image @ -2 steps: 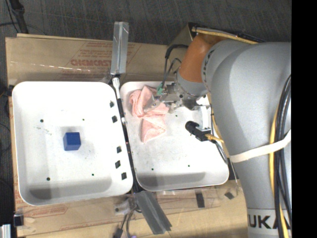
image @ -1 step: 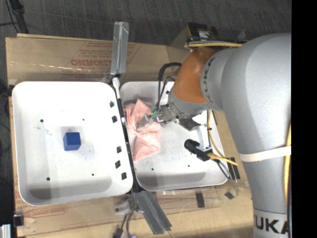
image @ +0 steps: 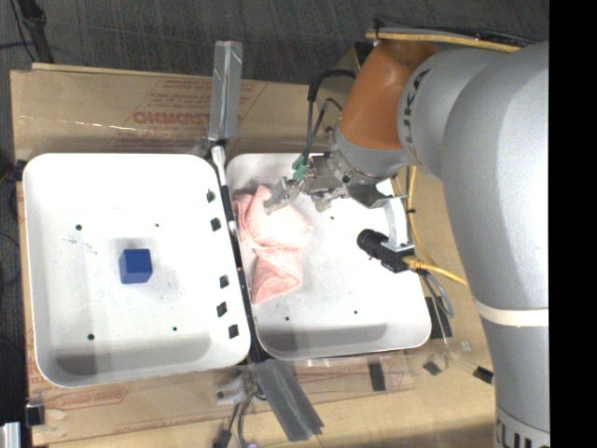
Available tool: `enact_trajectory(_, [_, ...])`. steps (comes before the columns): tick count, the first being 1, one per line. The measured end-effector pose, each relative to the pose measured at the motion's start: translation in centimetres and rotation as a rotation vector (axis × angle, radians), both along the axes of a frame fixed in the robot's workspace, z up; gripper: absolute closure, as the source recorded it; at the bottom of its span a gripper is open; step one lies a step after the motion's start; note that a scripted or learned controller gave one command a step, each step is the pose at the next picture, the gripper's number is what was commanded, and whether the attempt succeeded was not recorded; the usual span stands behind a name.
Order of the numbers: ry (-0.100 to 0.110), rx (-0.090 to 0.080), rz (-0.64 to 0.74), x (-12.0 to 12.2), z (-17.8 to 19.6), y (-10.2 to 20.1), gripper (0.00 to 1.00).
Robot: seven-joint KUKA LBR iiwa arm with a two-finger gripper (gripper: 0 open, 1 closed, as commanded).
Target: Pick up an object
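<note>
A crumpled pink cloth (image: 272, 246) lies along the left side of the right bin (image: 336, 340), next to the divider. My gripper (image: 287, 195) hangs low over the cloth's upper end and seems to touch it there. The wrist hardware blocks the tip, and nothing is visibly lifted. A small blue cube (image: 136, 265) sits alone in the middle of the left bin (image: 56, 250), far from the gripper.
The grey arm with its orange band (image: 378, 101) covers the right bin's back right corner. A black connector on a yellow cable (image: 382, 247) juts over that bin's right part. A grey bar (image: 225, 91) rises between the bins at the back.
</note>
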State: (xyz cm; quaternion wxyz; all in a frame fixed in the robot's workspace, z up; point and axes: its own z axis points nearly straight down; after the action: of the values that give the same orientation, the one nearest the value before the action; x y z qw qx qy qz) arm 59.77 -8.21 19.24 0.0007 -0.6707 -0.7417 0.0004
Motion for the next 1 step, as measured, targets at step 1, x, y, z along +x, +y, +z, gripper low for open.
enact_trajectory(1, [-0.004,-0.001,0.061,3.34,-9.42,-7.28,0.0])
